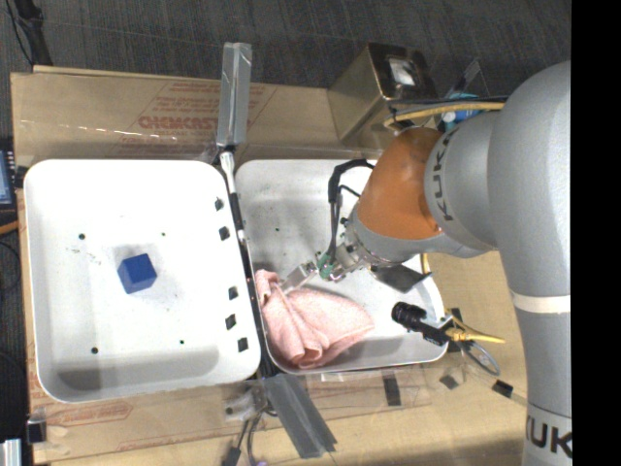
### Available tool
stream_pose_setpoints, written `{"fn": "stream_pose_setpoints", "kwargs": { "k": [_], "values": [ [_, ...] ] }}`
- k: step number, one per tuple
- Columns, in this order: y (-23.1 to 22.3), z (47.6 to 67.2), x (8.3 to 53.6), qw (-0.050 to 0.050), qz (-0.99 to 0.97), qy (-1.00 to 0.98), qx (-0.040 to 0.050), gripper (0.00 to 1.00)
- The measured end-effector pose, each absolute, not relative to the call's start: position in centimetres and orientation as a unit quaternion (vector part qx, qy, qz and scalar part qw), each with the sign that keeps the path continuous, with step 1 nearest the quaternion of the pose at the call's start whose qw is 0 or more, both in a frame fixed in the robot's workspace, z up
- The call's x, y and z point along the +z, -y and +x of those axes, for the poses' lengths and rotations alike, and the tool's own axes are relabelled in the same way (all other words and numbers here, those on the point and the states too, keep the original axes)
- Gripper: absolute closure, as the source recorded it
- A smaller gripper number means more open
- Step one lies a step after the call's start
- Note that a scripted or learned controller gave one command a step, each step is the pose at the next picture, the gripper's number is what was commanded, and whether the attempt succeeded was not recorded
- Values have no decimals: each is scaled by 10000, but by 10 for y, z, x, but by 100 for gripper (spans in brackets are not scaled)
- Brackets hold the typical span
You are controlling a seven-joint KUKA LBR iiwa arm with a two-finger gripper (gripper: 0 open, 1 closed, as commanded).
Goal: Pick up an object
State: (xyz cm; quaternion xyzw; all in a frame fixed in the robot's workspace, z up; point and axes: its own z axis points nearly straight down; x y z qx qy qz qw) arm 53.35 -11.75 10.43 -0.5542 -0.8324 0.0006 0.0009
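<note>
Seemingly at the reaching step, the gripper (309,270), open or closed I cannot tell, hangs at the upper-left edge of the pink cloth (315,323) at lower centre; next it must pinch a fold and lift.

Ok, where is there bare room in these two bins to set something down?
The left bin is mostly bare, on every side of the blue cube. In the right bin, only the strip along the top wall is bare; the lower half is crowded by the pink cloth, with the gripper at its upper edge.
</note>
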Motion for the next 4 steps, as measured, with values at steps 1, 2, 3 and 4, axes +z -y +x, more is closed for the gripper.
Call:
{"fn": "stream_pose_setpoints", "kwargs": {
  "k": [1, 2, 3, 4],
  "values": [
    [129, 494, 93, -13, -5247, 8513, -11, 0],
    [128, 495, 103, -5, -5226, 8526, -17, 100],
    [120, 496, 172, 1, -5020, 8649, -1, 100],
    [120, 496, 171, 2, -5022, 8647, 0, 0]
  ]
}}
